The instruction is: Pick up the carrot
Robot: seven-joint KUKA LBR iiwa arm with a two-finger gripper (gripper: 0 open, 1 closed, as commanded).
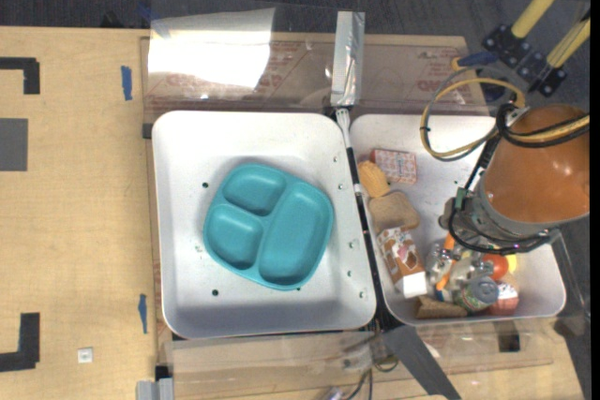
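Camera view, looking down at a slant: two white bins side by side. The left bin (178, 201) holds a teal divided plate (269, 225), lying well apart from the arm.

The arm (544, 169) hangs low over the right bin (553, 295), its orange band hiding much of the bin's middle. The gripper (466, 269) sits down among a heap of small toy foods at the near right of that bin. Whether the claw is apart or together cannot be told; the wrist and cables cover it.

Carrot: not surely made out. An orange piece (502, 265) shows in the heap just beside the gripper, and it is the likeliest candidate. Nothing can be seen clamped in the claw.

Other items in the right bin, along its left side:
- a pink-patterned box (395, 166)
- a yellow-orange lump (373, 179), touching a tan piece (396, 211)
- a printed packet (400, 250)
- a white block (412, 284)

Step in hand, as judged: the reach or grasp phase, with the tool down at the heap. No lift is evident.

Next move calls for closing on the orange piece alone. The neighbours crowd it closely, so a clean straight lift is needed, then a check that something has actually come up.
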